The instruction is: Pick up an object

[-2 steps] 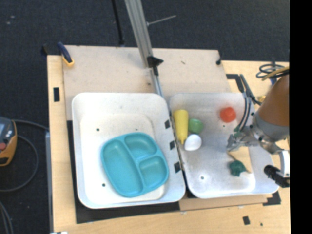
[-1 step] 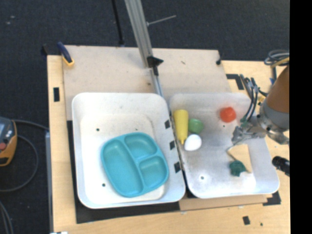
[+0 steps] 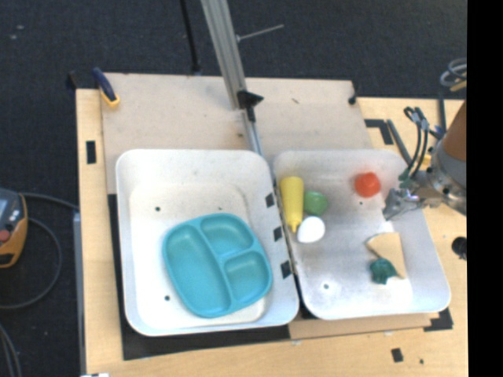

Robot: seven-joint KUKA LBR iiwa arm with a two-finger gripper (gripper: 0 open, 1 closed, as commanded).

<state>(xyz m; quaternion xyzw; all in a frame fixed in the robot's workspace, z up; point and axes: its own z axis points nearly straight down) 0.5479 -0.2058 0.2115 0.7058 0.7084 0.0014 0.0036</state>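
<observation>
Bins first, since they are setting the limits for us: we are working over the right bin (image 3: 338, 301), while the left bin (image 3: 141, 171) is carrying only a blue divided plate (image 3: 218, 263) that we are leaving alone. Arm (image 3: 452, 151) is reaching in from the right edge, and its gripper (image 3: 395, 207) is hanging over the right side of the right bin, low and tilted toward the left. We cannot tell from this angle how the pincer is standing, and nothing is showing between its tips, so we are treating it as carrying nothing.

Candidates, from bigger to smaller: a yellow bottle-shaped piece (image 3: 291, 201) is lying along the left wall of that bin, with a white egg-like ball (image 3: 311, 230) touching its near end and a green ball (image 3: 316, 203) just beside it. A tan wedge (image 3: 387, 251) is lying nearer to us than the gripper, with a small teal lump (image 3: 383, 271) touching its near corner. A red-orange ball (image 3: 367, 184) is sitting alone, just left of and slightly beyond the gripper.

We are judging the red-orange ball the cleanest target: it is close and has free space on every side. To do this well, we are centring over it, descending straight, and straddling it so it is not rolling away.
</observation>
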